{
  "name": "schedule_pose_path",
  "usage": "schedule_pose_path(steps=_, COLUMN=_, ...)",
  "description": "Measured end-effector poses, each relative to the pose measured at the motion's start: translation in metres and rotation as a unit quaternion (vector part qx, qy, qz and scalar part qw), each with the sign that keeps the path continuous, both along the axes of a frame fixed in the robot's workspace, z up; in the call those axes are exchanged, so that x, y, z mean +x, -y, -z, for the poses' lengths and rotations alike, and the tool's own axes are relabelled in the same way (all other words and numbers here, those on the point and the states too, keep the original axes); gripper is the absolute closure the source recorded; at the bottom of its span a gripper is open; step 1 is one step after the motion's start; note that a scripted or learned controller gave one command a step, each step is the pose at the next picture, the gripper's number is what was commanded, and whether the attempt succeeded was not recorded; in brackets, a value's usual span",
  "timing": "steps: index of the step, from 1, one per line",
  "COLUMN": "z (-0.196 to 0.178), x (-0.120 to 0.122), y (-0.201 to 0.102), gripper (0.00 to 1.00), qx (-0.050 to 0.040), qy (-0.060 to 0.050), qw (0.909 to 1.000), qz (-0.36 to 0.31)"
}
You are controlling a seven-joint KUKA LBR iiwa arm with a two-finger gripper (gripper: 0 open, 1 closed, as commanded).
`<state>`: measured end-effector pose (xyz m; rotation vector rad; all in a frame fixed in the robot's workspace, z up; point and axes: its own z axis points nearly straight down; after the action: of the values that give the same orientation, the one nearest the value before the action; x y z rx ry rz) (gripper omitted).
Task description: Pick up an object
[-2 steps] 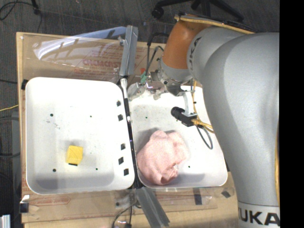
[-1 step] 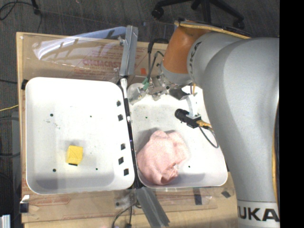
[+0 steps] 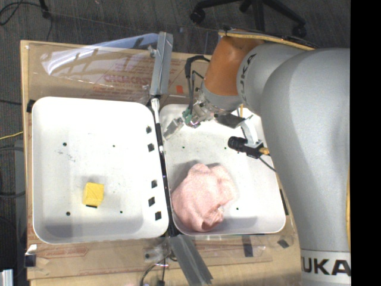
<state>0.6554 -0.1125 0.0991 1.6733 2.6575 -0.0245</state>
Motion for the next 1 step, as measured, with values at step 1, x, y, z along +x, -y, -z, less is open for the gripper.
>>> schedule_pose_path(steps=1, z=0.0052, x=-0.0033, y=0.0021, gripper=0.0, qx=0.0031, qy=-0.008, qw=0.9912, qz=-0.132)
